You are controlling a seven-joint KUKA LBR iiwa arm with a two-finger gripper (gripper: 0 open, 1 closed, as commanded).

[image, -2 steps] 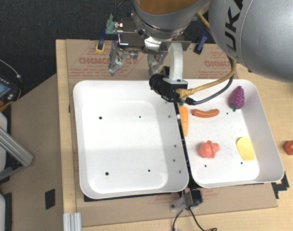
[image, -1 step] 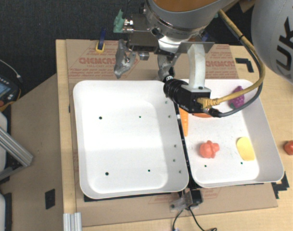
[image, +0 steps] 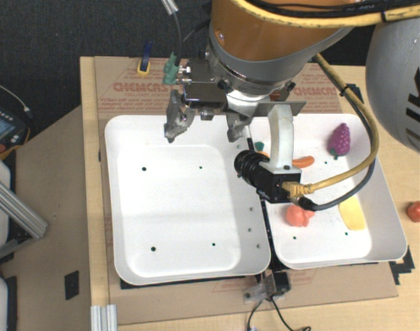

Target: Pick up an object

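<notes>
My gripper (image: pixel 203 126) hangs over the far edge of the left bin (image: pixel 127 185), its two fingers spread apart with nothing between them. The objects lie in the right bin (image: pixel 382 233): a purple grape bunch (image: pixel 340 139) at the far right, an orange carrot-like piece (image: pixel 303 162) near the middle, a red-orange lump (image: pixel 299 215) toward the front and a yellow piece (image: pixel 352 214) beside it. A small teal bit (image: pixel 259 145) peeks out beside the wrist. The gripper is well left of all of them.
The big orange and grey arm (image: pixel 285 19) covers the top of the view. A black fitting (image: pixel 261 174) with a yellow hose (image: pixel 341 174) hangs over the seam between the bins. An orange object (image: pixel 416 212) lies outside the right bin.
</notes>
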